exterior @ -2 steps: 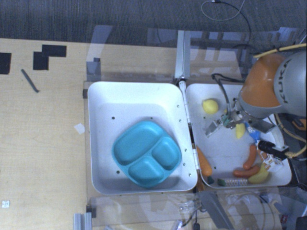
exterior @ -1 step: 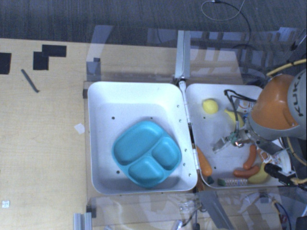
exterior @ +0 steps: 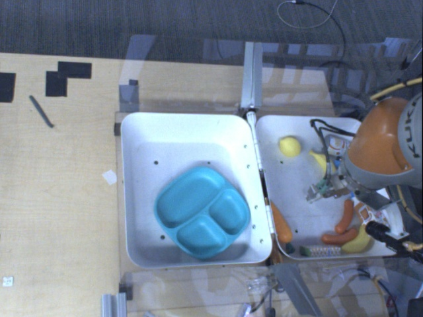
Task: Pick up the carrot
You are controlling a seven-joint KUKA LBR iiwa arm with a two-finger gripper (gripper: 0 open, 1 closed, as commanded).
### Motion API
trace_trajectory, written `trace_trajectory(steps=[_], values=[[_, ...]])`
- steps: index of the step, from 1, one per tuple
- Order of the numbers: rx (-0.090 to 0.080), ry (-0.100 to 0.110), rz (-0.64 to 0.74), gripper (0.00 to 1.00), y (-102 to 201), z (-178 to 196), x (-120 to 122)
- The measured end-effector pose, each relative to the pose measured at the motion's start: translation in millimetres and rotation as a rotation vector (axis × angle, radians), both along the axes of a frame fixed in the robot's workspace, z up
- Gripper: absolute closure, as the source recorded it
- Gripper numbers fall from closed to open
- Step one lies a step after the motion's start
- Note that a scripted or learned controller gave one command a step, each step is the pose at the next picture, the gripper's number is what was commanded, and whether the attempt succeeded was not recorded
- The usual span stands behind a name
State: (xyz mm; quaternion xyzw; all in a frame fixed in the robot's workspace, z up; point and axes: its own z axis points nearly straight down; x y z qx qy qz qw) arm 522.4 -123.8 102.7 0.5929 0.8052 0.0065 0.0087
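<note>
The pale wood bench (exterior: 59,210) bore two white bins side by side, left bin (exterior: 142,177) & right bin (exterior: 291,197), plus black tape patches (exterior: 66,78), a thin dark stick (exterior: 41,111), poss. a pen, near its left edge.

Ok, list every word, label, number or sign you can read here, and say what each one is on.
"KU": large dark letters on the grey arm at the right edge, cut off by the frame.
White tag near the arm's wrist: too small and blurred to read.
White scrap on the bench: no legible print.
Nothing else carries readable text.
</note>
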Motion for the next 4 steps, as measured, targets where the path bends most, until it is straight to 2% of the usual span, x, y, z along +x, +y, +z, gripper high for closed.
trace_trajectory(steps=[1,2,3,4], values=[[-0.012,-0.002,0.211,1.00,27.2,-10.8,-28.6],[-0.006,0.013,0.283,1.00,53.3,159.7,-33.5],[0.004,0.017,-0.331,1.00,132.4,178.0,-34.5],[0.007,0.015,-0.511,1.00,110.6,333.5,-27.5]])
